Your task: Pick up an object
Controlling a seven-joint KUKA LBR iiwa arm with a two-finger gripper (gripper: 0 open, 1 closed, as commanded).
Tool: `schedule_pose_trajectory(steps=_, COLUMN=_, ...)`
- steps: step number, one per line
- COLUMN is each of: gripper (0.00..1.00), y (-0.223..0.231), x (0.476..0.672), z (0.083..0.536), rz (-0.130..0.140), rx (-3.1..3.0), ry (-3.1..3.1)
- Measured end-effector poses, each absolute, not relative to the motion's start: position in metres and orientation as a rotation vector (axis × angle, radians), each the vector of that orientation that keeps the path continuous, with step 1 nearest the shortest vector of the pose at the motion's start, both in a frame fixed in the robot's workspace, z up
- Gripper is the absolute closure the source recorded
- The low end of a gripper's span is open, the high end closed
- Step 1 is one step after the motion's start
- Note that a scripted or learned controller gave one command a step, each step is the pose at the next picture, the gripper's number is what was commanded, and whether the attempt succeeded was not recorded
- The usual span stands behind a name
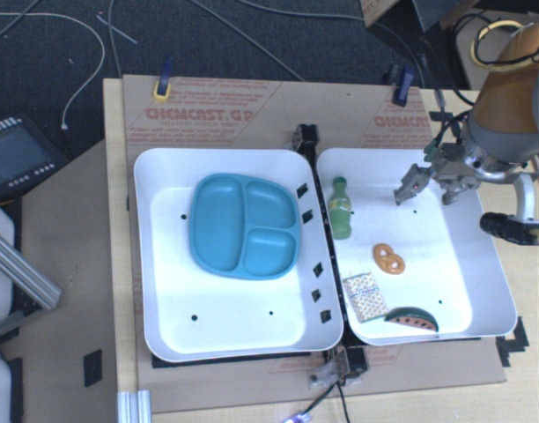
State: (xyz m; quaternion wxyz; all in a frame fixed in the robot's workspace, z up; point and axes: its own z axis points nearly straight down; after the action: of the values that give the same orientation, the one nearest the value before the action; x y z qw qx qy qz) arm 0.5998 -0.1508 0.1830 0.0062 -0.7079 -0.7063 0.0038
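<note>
Arm poised over the right bin, fingers spread wide and holding nothing.

The left bin carries a blue divided plate. In the right bin, the gripper hovers above the upper part; a green bottle lies by the left wall, with a checkered packet, watermelon slice and pretzel lower down.

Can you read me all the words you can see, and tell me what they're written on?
"CHEMCAST GP", in red print, on the brown board behind the left bin; the small line above it is too blurred to read.
Red print on the board behind the right bin: too blurred to read.
The checkered packet: nothing readable.
</note>
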Motion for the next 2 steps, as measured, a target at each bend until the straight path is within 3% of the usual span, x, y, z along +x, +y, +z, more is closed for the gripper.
schedule_pose_trajectory(steps=1, gripper=0.00, y=-0.151, x=0.603, z=0.190, rz=0.000, rx=-2.220, ry=-2.221)
schedule_pose_trajectory(steps=2, gripper=0.00, y=-0.141, x=0.603, z=0.132, rz=0.005, rx=-2.215, ry=-2.218)
